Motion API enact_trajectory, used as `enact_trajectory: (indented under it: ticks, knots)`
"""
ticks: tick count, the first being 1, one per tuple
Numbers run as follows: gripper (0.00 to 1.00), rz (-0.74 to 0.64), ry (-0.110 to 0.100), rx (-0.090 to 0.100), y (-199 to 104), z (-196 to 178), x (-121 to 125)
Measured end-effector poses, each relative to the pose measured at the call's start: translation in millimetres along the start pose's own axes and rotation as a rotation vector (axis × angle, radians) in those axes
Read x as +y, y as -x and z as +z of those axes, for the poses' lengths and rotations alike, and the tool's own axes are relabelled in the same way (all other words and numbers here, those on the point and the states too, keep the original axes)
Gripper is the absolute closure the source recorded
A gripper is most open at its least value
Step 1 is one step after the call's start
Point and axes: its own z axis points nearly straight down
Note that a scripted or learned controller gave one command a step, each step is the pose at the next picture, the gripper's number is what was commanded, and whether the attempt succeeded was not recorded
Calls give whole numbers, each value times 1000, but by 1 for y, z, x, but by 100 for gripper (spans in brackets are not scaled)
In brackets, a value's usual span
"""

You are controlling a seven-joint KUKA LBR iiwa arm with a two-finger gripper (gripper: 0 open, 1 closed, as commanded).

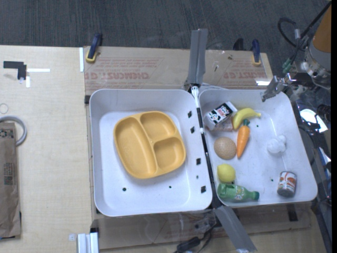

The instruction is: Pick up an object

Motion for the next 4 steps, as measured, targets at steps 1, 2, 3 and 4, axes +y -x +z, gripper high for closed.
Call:
enact_trajectory:
  ticks: [1,2,3,4]
  knots:
    - [0,0,0,0,0,0,0]
    - [0,-219,0,1,-32,111,-51]
    - [0,-251,11,-3,-65,147,-84]
    - [0,-3,14,-1,-63,146,-33]
